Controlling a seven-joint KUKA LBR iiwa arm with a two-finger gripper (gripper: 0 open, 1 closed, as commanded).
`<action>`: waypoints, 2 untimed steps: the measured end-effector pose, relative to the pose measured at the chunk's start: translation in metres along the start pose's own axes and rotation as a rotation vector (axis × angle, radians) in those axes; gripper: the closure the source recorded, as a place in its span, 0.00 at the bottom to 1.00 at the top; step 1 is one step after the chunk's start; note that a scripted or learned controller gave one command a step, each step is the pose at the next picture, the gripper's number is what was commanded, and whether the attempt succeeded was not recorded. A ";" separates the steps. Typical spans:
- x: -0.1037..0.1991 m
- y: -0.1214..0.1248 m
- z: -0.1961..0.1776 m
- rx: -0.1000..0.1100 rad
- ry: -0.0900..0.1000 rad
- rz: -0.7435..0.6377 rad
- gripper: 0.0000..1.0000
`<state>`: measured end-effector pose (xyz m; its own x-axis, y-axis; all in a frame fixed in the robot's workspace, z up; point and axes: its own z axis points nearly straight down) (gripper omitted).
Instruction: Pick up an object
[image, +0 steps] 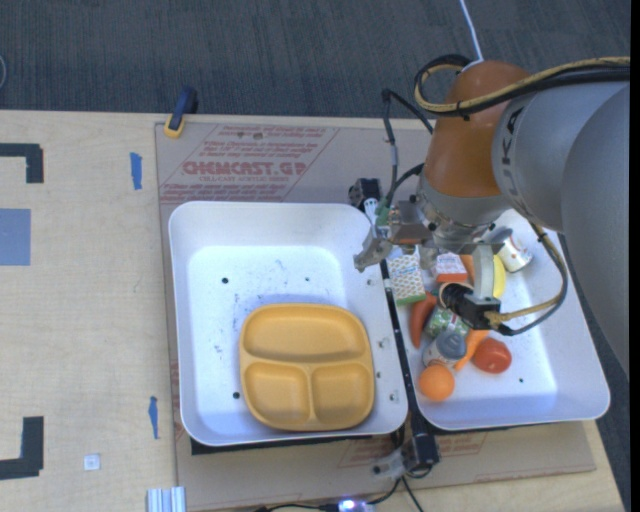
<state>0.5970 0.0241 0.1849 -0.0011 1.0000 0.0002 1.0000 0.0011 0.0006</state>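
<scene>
You'd take the light, smooth orange ball (437, 382), at 6 o'clock in the right bin (560, 400), across its middle; whether the gripper (432, 262) is clenched I cannot tell.

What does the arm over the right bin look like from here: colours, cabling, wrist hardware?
The arm is bulky, smooth grey with a rounded orange band above the wrist. Black cables loop over the band and down the side. Below sits a metallic gripper mount.
</scene>
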 end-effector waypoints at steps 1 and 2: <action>-0.082 0.006 0.000 -0.002 -0.002 0.002 0.00; -0.121 0.006 0.084 -0.007 -0.001 0.001 0.00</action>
<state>0.6027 -0.0966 0.1009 -0.0006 1.0000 -0.0005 1.0000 0.0006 0.0072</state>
